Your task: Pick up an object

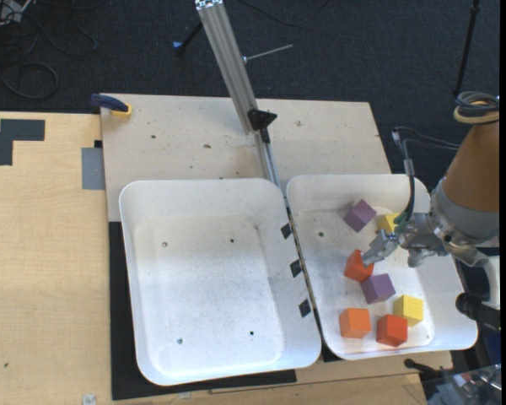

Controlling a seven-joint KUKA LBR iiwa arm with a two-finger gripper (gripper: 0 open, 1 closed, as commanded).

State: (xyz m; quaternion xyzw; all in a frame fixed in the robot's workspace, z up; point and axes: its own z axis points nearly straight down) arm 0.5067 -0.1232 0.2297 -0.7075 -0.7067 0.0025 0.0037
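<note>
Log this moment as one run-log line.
arm: over right white bin | two-finger gripper: low, at red cube | grasp: not confirmed | nearby: purple cube | left white bin: untouched

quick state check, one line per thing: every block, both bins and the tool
red block: in right bin, at the tool's tip
upper purple block: resting, apart from the others
lower purple block: resting below the red block
orange block: resting near front wall
red-orange block: resting beside the orange block
yellow block: resting
right bin: holds all blocks
left bin: no blocks
tool: low in right bin
</note>
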